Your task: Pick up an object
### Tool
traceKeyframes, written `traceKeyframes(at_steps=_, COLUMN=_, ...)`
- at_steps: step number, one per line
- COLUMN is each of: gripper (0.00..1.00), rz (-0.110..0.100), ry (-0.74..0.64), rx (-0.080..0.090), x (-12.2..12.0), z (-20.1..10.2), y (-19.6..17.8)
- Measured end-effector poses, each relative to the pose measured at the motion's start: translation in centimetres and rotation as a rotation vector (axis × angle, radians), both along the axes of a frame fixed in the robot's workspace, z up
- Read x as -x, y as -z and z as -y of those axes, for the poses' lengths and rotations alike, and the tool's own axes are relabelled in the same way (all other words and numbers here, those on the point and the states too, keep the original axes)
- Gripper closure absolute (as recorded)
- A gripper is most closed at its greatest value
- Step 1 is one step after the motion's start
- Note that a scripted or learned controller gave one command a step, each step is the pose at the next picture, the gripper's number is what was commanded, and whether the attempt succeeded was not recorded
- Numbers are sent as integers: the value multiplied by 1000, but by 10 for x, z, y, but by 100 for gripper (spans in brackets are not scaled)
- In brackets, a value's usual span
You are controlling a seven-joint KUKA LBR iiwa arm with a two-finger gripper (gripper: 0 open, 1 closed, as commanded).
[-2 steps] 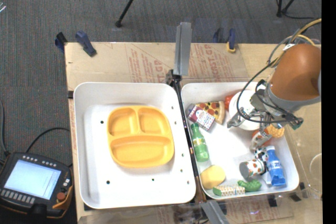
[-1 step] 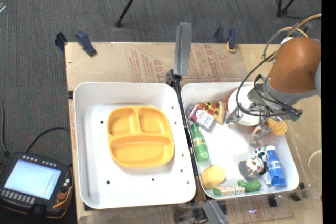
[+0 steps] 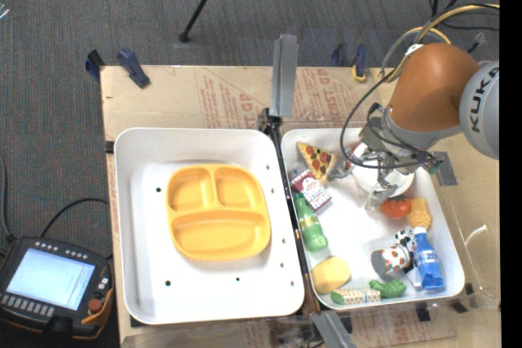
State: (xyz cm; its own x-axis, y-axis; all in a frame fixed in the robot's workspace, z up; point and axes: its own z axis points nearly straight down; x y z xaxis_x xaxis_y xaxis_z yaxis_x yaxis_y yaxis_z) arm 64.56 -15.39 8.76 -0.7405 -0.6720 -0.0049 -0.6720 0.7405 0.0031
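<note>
My gripper (image 3: 382,190) hangs over the upper right part of the right bin (image 3: 359,228), under the orange wrist band (image 3: 431,87). It is just above and left of a red tomato (image 3: 396,208), and something white sits around its tip. An orange waffle piece (image 3: 419,213) lies beside the tomato. A pizza slice (image 3: 315,158) and a small red-and-white carton (image 3: 312,191) lie to the gripper's left. I see nothing clearly held.
The right bin also holds a green bottle (image 3: 311,227), a yellow lemon (image 3: 330,274), a blue bottle (image 3: 426,262), a spotted toy in a grey cup (image 3: 392,257) and a green pod (image 3: 387,288). A yellow divided tray (image 3: 218,210) lies in the left bin (image 3: 139,257).
</note>
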Motion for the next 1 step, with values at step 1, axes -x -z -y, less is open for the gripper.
traceKeyframes(at_steps=1, gripper=0, rz=-7, ry=-11, rx=1, x=47, z=58, y=2)
